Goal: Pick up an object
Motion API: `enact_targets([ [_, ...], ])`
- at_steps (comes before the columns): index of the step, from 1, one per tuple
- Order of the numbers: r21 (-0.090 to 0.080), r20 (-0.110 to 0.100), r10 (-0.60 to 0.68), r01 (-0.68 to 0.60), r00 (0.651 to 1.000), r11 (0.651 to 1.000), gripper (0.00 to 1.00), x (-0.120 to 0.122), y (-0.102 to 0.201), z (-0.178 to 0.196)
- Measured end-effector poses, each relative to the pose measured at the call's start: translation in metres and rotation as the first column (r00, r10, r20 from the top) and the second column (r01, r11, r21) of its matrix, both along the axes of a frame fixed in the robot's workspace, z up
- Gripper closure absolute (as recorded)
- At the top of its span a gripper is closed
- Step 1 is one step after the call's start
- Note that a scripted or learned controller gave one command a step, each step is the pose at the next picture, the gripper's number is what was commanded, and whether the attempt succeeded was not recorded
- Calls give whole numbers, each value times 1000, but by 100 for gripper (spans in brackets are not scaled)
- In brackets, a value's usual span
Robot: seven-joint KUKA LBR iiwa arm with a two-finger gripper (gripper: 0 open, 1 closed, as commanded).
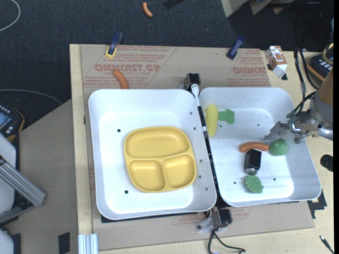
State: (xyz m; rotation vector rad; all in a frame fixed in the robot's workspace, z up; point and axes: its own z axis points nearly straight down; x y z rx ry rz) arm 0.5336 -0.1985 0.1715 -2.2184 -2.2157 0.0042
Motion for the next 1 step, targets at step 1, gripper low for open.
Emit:
enact_targets([
  [1,-1,6,-1,1,1000,1000,0,-5,-6,-58],
])
